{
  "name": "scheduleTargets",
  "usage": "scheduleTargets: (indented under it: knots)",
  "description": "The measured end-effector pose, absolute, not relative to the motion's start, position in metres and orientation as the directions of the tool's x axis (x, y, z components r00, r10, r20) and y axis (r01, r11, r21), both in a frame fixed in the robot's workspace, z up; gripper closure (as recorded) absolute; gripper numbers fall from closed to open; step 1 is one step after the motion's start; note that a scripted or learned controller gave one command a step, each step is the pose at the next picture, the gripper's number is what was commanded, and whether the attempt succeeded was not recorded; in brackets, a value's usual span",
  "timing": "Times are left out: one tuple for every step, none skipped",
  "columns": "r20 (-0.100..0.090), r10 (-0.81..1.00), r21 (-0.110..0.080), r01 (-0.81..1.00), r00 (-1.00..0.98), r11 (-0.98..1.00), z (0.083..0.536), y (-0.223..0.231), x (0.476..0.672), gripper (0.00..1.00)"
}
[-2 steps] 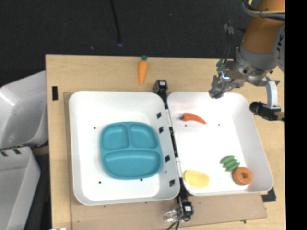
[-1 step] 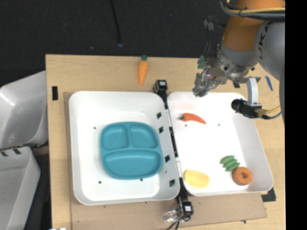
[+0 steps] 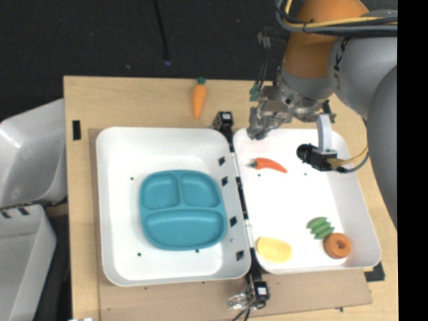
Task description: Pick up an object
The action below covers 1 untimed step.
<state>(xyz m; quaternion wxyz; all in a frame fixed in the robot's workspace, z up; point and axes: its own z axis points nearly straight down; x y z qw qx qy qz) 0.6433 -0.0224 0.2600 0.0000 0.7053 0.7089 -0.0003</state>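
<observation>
The right bin (image 3: 348, 199) holds a red chili pepper (image 3: 269, 165) near its far left corner, a yellow lemon-shaped piece (image 3: 274, 249) at the front left, a green ridged piece (image 3: 320, 227) and an orange ring (image 3: 338, 245) at the front right. My gripper (image 3: 257, 132) hangs over the right bin's far left corner, just above and behind the chili pepper. Nothing shows between its fingers.
The left bin (image 3: 114, 246) holds a blue divided plate (image 3: 182, 209). An orange toy carrot (image 3: 198, 98) lies on the wooden bench behind the bins. A black clip (image 3: 223, 120) sits at the bins' shared far corner. The arm's orange band (image 3: 321, 19) looms above the right bin.
</observation>
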Motion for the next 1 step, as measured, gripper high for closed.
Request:
scheduleTargets:
  knots:
    - [0.0, 1.0, 0.002, 1.0, -0.006, 0.006, 0.2606, 0.0214, 0.6478, 1.0]
